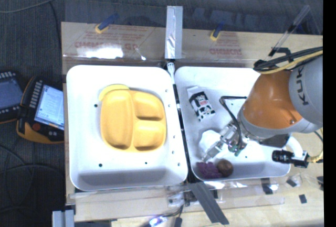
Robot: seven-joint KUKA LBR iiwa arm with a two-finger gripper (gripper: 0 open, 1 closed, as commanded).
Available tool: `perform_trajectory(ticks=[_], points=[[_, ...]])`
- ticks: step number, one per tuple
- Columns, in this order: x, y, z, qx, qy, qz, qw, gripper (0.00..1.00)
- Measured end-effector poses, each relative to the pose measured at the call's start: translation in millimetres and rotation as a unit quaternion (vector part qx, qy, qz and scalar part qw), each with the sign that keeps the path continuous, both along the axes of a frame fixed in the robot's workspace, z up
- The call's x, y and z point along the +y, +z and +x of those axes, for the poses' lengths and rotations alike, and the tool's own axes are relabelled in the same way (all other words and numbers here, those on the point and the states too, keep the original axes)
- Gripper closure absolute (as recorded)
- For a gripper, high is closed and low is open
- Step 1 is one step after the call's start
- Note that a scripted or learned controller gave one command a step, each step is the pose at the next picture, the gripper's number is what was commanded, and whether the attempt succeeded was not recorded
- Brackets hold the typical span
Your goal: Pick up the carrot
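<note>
Arm (273,105): grey, with a broad orange band above the wrist. It enters from 3 o'clock and stands highest over the right bin (236,79), covering that bin's 3 o'clock part. Claw (210,153): silver, slanted toward 7 o'clock and low over the bin's 6 o'clock area; whether it is released or clenched cannot be told. Nothing is seen grasped in it. Carrot: its position cannot be told from this view. Purple lumpy item (208,170): at the right bin's 7 o'clock corner, just beneath the claw's tip. Brown round item (225,166): touching the purple one on its 3 o'clock side. White item (209,138): just at 12 o'clock of the claw and partly under it. Black-and-white small item (202,104): at 10 o'clock in the right bin, apart from the others. Left bin (84,116): white and shallow, beside the right bin at 9 o'clock, the rims touching. Yellow divided tray (134,118): lies in the middle of the left bin. Desk (131,37): pale wood, with two yellow clamps (106,22) at 12 o'clock. Handheld screen unit (44,110): on the dark floor at 9 o'clock, well apart from the bins.
</note>
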State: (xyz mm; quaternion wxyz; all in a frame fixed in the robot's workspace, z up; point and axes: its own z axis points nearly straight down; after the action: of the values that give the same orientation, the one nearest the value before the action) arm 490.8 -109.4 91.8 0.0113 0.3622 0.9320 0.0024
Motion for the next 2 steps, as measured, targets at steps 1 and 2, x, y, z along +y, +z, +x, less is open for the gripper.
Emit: perform_trajectory(ticks=[1,2], points=[[104.0,91.4,-6.7,0.012,0.025,0.0017,0.9996,0.00],[112.9,116.8,-6.2,0.011,0.034,0.0021,0.9993,0.00]])
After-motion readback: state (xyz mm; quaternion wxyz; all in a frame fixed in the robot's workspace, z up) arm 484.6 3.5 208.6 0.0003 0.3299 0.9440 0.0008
